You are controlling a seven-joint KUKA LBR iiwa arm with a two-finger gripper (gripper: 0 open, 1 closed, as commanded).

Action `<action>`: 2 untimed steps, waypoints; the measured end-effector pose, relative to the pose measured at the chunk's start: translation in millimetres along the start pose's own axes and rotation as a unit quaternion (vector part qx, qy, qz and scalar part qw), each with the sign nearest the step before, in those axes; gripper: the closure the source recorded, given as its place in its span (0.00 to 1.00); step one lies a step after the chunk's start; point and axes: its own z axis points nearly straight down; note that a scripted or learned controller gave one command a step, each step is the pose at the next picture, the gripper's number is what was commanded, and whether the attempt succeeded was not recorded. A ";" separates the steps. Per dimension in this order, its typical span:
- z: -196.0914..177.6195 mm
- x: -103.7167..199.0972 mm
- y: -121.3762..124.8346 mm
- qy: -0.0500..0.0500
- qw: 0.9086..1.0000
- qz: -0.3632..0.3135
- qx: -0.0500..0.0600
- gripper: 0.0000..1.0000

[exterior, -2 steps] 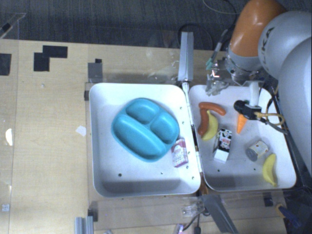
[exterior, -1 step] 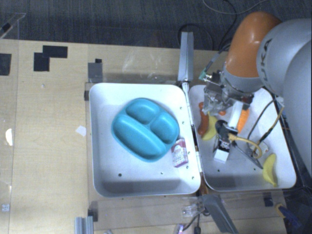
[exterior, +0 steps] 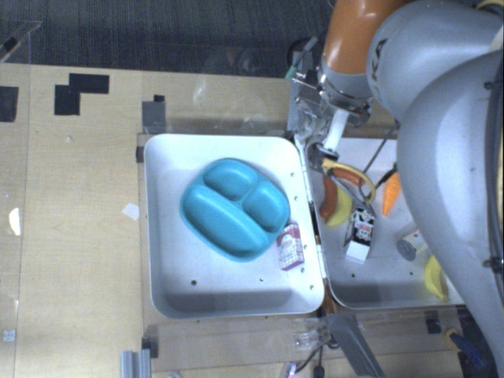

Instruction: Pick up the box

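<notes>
Task status: not completed. The box (exterior: 290, 246) lies flat on the floor of the left bin (exterior: 169, 290), at about 4 o'clock from that bin's centre, touching or just beside the lower right edge of the blue divided plate (exterior: 235, 208). It appears as a small carton with a reddish printed label; the print is too small to read. Nothing grips it.

The hand (exterior: 319, 150) sits at the upper end of the rim shared by the two bins, at about 1 o'clock from the box and well apart from it. Whether the hand is spread or closed cannot be determined; the wrist hardware and cabling blur its outline. No object is visible in it.

Remaining steps, as judged: travel toward 7 o'clock over the left bin, descend on the box, close, lift.

Obstructions: the grey arm (exterior: 449, 132) covers most of the right bin (exterior: 370, 294). Partly visible there are a small black-and-white item (exterior: 361, 231), a yellow and brown item (exterior: 335, 203), an orange piece (exterior: 391, 195) and a yellow item (exterior: 435, 278); their identities are uncertain.
</notes>
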 end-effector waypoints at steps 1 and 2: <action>11.0 96.6 -40.1 0.001 1.000 0.014 0.000 1.00; 40.7 161.6 -67.7 0.001 1.000 -0.006 0.001 1.00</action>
